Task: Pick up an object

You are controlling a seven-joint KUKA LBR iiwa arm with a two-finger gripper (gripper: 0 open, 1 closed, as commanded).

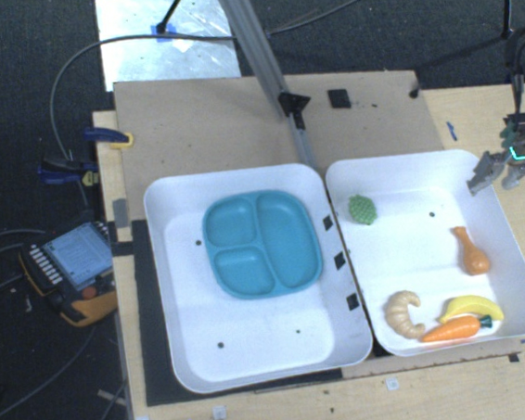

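Observation:
My gripper (496, 175) hovers at the far right edge of the right bin (405, 236), its two fingers spread open with nothing between them. In that bin lie a green bumpy fruit (362, 209) near the back left, an orange drumstick (470, 251) on the right, and along the front a tan croissant (404, 313), a yellow banana (472, 306) and an orange carrot (454, 329). The drumstick lies closest to the gripper, a little in front of it and to its left.
The left bin (187, 333) holds a blue divided plate (262, 243). A grey pole (260, 51) slants across the back of the bench. A handheld device (72, 262) and cables lie off the bench to the left.

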